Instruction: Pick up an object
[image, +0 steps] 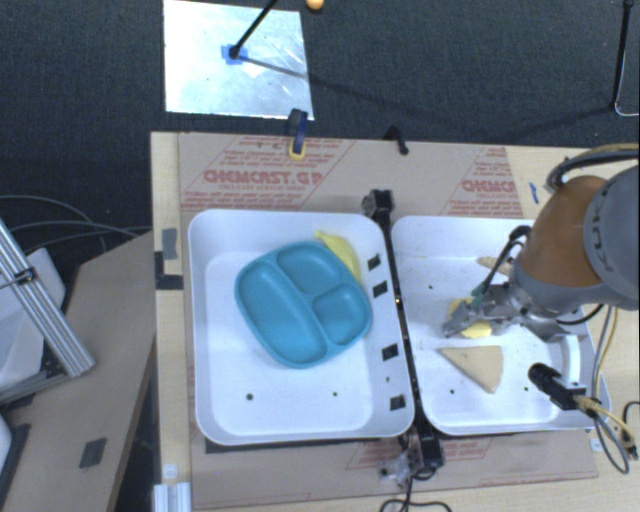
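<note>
My gripper (468, 320) is down in the right bin (430, 250), its fingers pointing left over a small yellow object (477, 328) that lies under them. Whether that object sits between the fingers is not visible. A tan wedge-shaped piece (478, 364) lies just below the gripper on the bin floor. In the left bin (215, 400) rests a blue divided plate (302, 302), with a yellow object (340, 250) sticking out from under its upper right edge.
A small tan bit (487, 263) lies near the right bin's upper part beside the arm. The grey and orange arm (575, 250) covers the right bin's right side. A black divider (392, 300) runs between the bins.
</note>
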